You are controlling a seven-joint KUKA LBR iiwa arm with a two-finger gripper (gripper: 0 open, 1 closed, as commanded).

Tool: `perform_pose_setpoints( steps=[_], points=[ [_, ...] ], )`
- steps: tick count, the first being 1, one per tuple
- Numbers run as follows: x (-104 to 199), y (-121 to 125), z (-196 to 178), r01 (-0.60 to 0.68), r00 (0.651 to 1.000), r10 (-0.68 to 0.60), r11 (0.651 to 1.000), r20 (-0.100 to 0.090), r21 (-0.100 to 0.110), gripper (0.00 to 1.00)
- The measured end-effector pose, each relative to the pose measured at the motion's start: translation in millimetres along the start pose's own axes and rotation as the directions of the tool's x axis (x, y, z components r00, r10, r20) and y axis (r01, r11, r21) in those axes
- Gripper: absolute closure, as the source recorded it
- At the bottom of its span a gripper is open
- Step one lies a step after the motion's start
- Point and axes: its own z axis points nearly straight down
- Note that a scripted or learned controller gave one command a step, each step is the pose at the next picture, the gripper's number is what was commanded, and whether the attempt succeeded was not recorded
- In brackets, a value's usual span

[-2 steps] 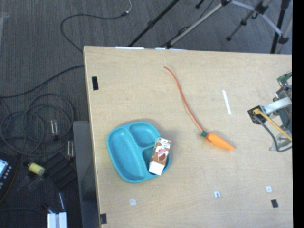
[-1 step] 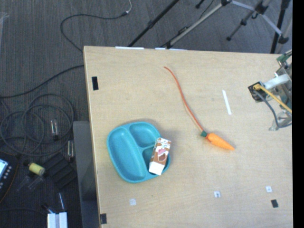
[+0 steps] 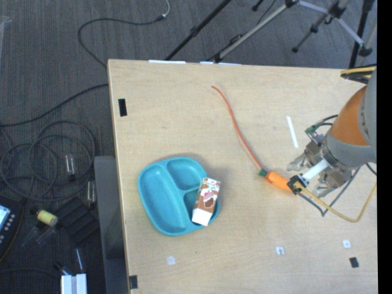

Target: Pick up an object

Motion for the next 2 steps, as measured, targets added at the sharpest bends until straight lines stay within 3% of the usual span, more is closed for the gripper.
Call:
perform_pose_setpoints(
  steps=[1,2],
  points=[
    [37,10,-52,-0.276,0.961,0.276,0.961,-0.001,-0.005,0.00],
    [29,-58,25,-0.201,0.980,0.201,0.980,0.001,0.000,0.00]
  ],
)
